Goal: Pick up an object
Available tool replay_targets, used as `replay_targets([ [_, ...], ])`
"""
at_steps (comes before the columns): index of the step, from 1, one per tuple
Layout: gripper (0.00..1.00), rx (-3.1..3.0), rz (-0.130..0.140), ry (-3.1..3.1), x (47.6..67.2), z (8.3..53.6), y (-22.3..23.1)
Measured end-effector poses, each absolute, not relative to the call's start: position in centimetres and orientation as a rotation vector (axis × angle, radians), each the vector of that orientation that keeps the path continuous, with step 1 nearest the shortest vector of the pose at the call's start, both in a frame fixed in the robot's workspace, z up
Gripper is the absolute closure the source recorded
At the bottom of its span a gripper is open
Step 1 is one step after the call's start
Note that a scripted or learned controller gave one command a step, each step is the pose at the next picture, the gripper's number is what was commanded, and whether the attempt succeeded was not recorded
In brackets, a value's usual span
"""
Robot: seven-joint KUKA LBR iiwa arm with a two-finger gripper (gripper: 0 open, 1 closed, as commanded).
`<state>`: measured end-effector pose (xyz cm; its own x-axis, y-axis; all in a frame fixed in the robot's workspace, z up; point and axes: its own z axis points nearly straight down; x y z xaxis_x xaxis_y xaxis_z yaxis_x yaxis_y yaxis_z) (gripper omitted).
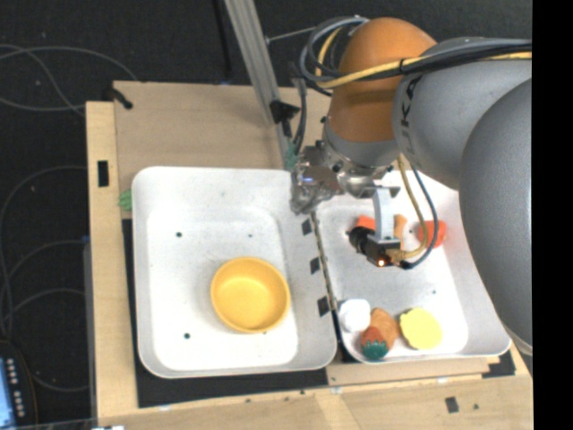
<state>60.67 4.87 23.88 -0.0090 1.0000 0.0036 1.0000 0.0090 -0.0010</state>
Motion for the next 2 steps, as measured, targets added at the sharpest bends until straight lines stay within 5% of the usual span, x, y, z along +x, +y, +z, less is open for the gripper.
replay_targets([
  [1, 1.00, -2.211, 0.000, -2.228, 58.76, 23.50, 8.83],
  [2, 0.00, -2.215, -0.003, -2.224, 58.81, 23.49, 8.67],
])
